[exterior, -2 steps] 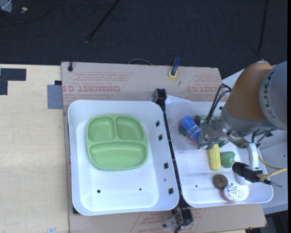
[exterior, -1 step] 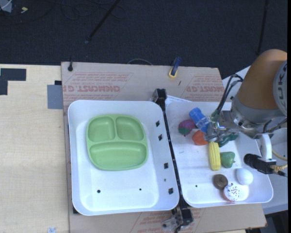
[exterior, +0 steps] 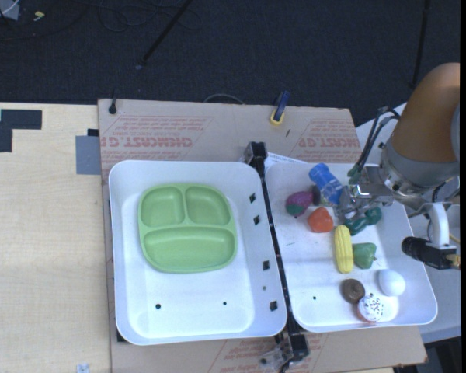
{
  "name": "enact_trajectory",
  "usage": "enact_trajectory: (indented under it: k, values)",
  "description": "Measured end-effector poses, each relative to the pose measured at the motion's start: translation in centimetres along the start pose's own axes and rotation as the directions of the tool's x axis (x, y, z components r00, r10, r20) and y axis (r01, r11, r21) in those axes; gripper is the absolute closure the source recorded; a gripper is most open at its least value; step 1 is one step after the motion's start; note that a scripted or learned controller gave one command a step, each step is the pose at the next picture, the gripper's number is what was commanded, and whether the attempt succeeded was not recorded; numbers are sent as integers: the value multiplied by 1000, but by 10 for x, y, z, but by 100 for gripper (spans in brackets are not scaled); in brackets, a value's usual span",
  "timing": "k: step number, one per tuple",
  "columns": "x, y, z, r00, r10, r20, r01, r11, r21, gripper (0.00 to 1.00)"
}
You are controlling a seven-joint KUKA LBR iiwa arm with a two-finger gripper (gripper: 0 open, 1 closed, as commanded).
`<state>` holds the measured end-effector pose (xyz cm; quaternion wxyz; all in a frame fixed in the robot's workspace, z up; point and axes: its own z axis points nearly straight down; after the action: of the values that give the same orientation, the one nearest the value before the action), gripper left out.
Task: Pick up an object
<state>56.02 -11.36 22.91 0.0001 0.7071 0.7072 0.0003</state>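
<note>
The right bin (exterior: 419, 305) holds several small items: a blue bottle (exterior: 324, 179), a purple piece (exterior: 299, 202), an orange-red piece (exterior: 320, 221), a yellow corn cob (exterior: 342, 249), a green pepper (exterior: 364, 254), a dark green piece (exterior: 366, 220), a brown piece (exterior: 352, 290), a white egg (exterior: 391, 283) and a speckled white ball (exterior: 377, 308). My gripper (exterior: 356, 202) is low over the bin's upper right part, just right of the blue bottle and directly above the dark green piece. Nothing can be made out between its tips.
The left bin (exterior: 132, 301) bears a green divided plate (exterior: 188, 228). A black clip divider (exterior: 266, 231) runs between the bins. A blue-and-yellow clamp (exterior: 279, 109) sits on the cardboard's far edge. The arm's orange band (exterior: 427, 115) rises at the right.
</note>
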Motion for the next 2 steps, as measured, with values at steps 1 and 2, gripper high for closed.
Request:
enact_trajectory:
  k: [1,2]
  values:
    - [50,8,12,1000,-2,-2,2,1000,5,100]
    - [97,22,1,1000,-3,-1,3,1000,2,100]
